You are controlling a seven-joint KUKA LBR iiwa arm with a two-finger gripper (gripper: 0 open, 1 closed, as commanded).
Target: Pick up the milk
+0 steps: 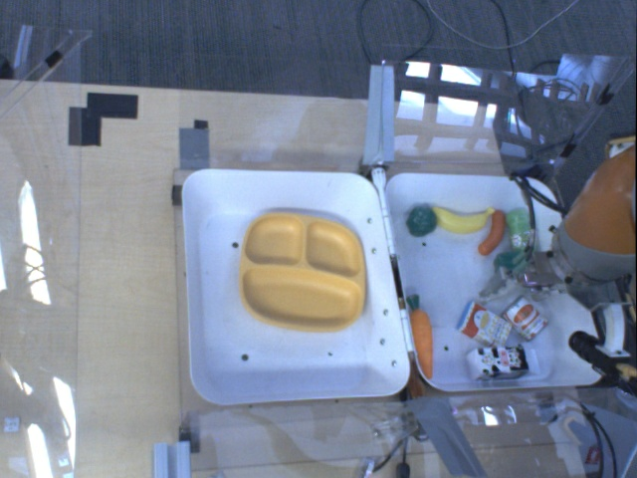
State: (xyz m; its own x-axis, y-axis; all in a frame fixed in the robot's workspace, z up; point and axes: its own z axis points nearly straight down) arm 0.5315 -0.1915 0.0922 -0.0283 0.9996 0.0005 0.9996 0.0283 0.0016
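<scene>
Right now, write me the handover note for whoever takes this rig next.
Gripper: low in the right bin, among the small items near its middle; whether it grips anything cannot be made out.
Milk: the black-and-white spotted carton lying at the near edge of the right bin, apart from the gripper, not lifted.
Also in the right bin: carrot along the left wall, banana, broccoli and a red sausage at the far end, small packets just beyond the milk.
Left bin: holds the yellow divided plate.
Done: nothing confirmed.
Left: grasp the milk and lift it.
</scene>
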